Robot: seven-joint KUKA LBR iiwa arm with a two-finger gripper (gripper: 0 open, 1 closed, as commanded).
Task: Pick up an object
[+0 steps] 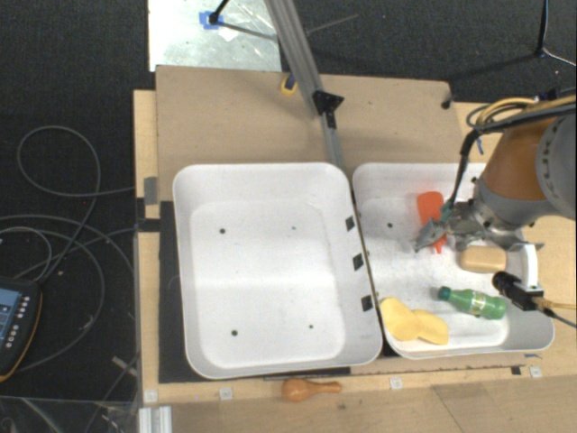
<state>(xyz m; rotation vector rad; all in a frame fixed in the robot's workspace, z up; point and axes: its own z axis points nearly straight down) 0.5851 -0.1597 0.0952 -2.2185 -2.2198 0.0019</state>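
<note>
gripper (431, 235) is hovering low in the right bin (397, 201) beside the orange object (430, 207), can't tell what its claw is doing, nothing visibly lifted, so the pick is looking not yet done; green bottle (472, 301) and yellow piece (413, 323) are lying nearer.

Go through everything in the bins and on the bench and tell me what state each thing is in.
Green bottle: lying on its side in the right bin.
Yellow piece: lying flat, right bin's near corner.
Orange piece: lying by the gripper, not gripped.
Tan block: resting under the arm.
Left bin: upright.
Wooden pear-shaped piece: lying on the bench, outside the bins.
</note>
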